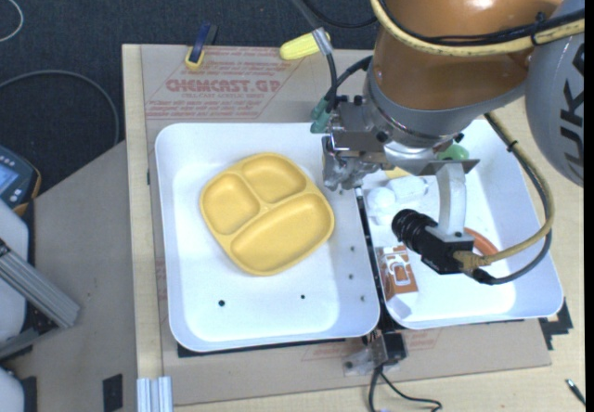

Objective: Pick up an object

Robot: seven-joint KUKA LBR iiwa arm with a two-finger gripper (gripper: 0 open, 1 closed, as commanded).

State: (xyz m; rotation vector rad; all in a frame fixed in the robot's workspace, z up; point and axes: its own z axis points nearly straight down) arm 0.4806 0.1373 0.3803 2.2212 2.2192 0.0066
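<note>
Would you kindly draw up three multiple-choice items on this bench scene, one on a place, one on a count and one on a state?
1. Where does the yellow divided plate lie?
A. in the left bin
B. in the right bin
C. on the cardboard behind the bins

2. How many compartments does the plate have?
A. two
B. three
C. five

3. How does the plate rest?
A. flipped face down
B. propped on edge against a bin wall
C. flat, open side up

Answers: 1 A, it sits inside the left bin, apart from the arm over the right bin. 2 B, two small wells and one large well show. 3 C, the wells face the camera.
</note>
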